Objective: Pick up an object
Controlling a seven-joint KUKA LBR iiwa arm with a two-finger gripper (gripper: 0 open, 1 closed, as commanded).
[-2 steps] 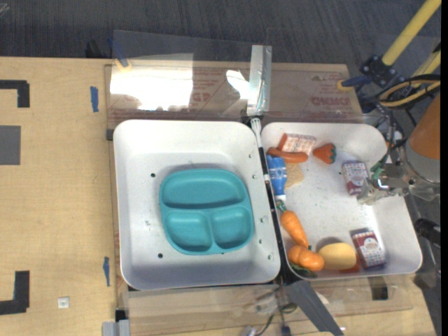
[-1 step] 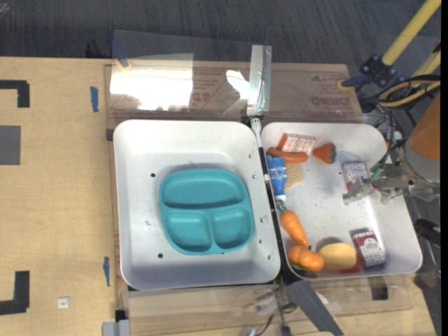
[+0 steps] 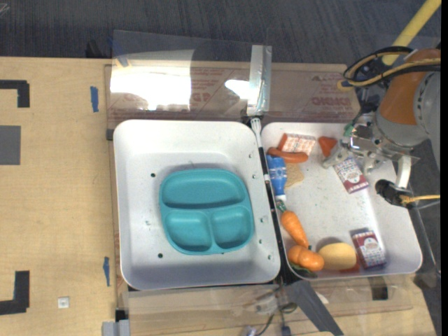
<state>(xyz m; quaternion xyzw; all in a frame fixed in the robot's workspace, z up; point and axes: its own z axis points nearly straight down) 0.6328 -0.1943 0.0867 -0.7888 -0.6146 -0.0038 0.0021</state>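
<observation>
The right bin (image 3: 413, 240) holds several items. A red-and-white box (image 3: 298, 144) and a small orange-red piece (image 3: 327, 145) lie at its back. A blue tube (image 3: 277, 176) rests along the left wall. Toward the front are a carrot (image 3: 293, 227), an orange vegetable (image 3: 306, 258), a yellow potato-like item (image 3: 338, 255) and a small dark red carton (image 3: 368, 248). My gripper (image 3: 362, 149) hangs over the bin's back right part, right above a small red-and-white packet (image 3: 352, 176). Whether it touches the packet is unclear.
The left bin (image 3: 133, 187) contains a teal divided plate (image 3: 206, 210). A clear plastic sheet (image 3: 189, 82) stands behind the bins. Yellow and black cables (image 3: 374, 65) loop near the arm's orange band (image 3: 402, 100) at the right.
</observation>
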